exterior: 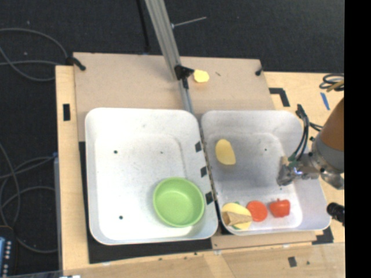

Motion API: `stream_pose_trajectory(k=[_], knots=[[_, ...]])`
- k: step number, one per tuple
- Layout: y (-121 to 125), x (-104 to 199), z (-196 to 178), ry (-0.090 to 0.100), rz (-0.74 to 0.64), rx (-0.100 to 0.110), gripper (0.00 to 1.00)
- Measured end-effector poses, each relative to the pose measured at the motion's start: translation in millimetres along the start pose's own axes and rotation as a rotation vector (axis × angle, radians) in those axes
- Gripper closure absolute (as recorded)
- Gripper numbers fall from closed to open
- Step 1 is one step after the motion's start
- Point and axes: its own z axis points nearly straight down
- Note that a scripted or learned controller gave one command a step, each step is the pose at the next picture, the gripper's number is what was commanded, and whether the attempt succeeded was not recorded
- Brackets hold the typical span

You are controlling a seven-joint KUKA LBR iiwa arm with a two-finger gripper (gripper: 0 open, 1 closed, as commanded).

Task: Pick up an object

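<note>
The gripper hangs over the right side of the right bin, low above the bin's floor, reaching in from the right with the orange band of the arm just behind it; from this slanted look down I cannot tell how its business end is set, and nothing can be seen caught in it, so I judge it has no hold on anything yet. It sits just above the row of small things along the bin's near edge, which suggests it is placed there to come down on one of them. Nearest, just below the gripper, lies a red pepper-like toy; beside that, to its left, a round red-orange ball like a tomato; and next, touching or nearly so, a yellow-and-tan piece tucked into the bin's near left corner. A yellow lemon-like lump rests apart from these, toward the bin's left wall, well clear of the gripper. The left bin holds a single green bowl near its lower right corner, with nothing visible inside it. Beyond both bins, on the bare board, a small yellow piece lies by the foot of a slanting metal post, out of play for now.
</note>
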Motion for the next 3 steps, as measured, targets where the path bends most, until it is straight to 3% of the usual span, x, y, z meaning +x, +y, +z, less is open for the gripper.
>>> stream_pose_trajectory(k=[2, 3], knots=[[-2.7, 9.7, -115.7, 0.000, -0.003, -0.003, 1.00], [-1.3, 61.6, -118.1, 0.003, -0.005, 0.004, 1.00]])
